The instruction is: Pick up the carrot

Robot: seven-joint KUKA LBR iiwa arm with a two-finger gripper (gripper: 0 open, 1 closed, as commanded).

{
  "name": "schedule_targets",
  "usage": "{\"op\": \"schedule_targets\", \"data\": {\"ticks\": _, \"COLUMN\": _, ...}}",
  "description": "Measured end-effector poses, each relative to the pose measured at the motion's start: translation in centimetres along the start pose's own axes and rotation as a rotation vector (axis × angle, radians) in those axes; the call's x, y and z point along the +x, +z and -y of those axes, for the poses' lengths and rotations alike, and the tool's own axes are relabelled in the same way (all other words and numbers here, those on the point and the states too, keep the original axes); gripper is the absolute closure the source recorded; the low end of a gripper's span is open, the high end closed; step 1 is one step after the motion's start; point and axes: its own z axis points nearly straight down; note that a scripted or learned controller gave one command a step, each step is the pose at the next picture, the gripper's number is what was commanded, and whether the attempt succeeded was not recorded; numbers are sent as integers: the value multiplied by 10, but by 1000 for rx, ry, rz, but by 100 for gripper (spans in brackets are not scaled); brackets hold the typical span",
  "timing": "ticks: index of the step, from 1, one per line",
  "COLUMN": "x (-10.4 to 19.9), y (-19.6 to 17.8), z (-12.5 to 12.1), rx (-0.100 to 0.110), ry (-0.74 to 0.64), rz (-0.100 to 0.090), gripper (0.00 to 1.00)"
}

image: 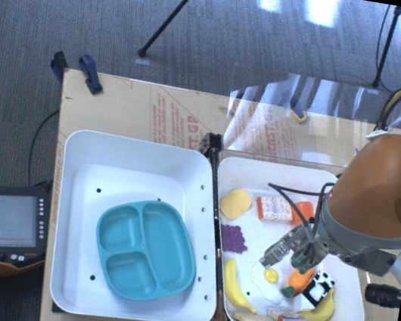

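Approach step: claw (pixel 298 259), grip state unreadable, hovers just above carrot (pixel 297 281); next, descend and clamp it.

My arm (pixel 378 196) reaches in from the right, orange band uppermost, wrist bent steeply down; the gripper (pixel 297 264) hangs low, its tip seemingly pointing straight down
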Motion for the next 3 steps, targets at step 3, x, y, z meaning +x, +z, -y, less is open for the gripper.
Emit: {"op": "schedule_targets", "data": {"ticks": 3, "x": -52, "y": 77, "z": 28, "rx": 1, "ry": -616, "rz": -4, "gripper": 100}}
